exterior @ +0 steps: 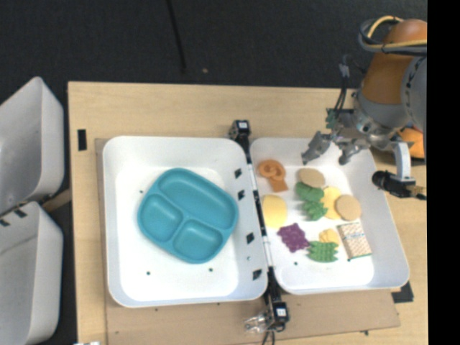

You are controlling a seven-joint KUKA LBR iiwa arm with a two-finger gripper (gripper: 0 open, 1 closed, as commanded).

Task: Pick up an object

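My gripper (332, 152) hangs over the far edge of the right bin (381, 264), its two grey fingers spread open and nothing between them. Just below it lie a tan oval piece (311, 176) and an orange pretzel-shaped piece (272, 172). Further into the bin sit a green leafy piece (311, 200), a yellow oval (274, 210), a round tan cookie (348, 207), a purple grape bunch (292, 236), another green piece (322, 251) and a patterned cracker (354, 240).
The left bin (126, 264) holds a blue divided plate (187, 214). A black clip (239, 129) sits at the far end of the seam between the bins. White chair-like shapes (25, 192) stand at the left beyond the bench.
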